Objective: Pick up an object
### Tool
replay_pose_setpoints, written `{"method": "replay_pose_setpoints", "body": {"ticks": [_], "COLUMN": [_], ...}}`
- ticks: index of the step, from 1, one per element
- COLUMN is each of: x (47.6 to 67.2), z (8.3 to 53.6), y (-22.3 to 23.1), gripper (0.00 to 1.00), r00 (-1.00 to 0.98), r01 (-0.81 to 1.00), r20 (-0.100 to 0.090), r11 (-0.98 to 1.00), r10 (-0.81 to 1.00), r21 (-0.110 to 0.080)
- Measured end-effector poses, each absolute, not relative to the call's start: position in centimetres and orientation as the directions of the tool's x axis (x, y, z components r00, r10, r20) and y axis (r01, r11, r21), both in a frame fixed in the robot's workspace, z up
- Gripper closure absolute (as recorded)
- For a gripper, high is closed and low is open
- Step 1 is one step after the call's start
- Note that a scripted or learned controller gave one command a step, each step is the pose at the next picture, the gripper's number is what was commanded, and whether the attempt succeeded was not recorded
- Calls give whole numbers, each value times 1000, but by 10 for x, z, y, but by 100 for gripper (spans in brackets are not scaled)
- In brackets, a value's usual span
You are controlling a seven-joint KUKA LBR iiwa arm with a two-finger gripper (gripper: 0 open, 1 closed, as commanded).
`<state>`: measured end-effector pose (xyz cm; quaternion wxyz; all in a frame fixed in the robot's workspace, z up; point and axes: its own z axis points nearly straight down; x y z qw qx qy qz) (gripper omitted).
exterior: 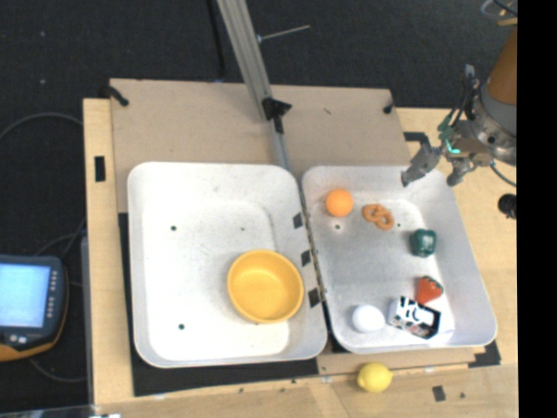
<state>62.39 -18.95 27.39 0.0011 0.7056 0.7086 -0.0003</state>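
Observation:
The right bin holds an orange ball, a brown pretzel-shaped piece, a dark green object, a red strawberry-like object, a white ball and a black-and-white object. A yellow bowl sits in the left bin. My gripper hangs open over the right bin's far right corner, with nothing between its fingers, up and to the right of the pretzel piece.
A yellow lemon lies on the bench outside the bins, by the front edge. A slanted metal rail rises from between the bins at the back. A handheld pendant with a lit screen sits at the far left.

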Motion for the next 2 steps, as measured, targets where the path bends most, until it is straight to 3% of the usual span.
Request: {"method": "replay_pose_setpoints", "body": {"ticks": [2], "x": [626], "z": [192], "y": [-193], "gripper": [0], "r00": [1], "r01": [1000], "r20": [-3], "r11": [-1], "r10": [1000], "r21": [-1]}}
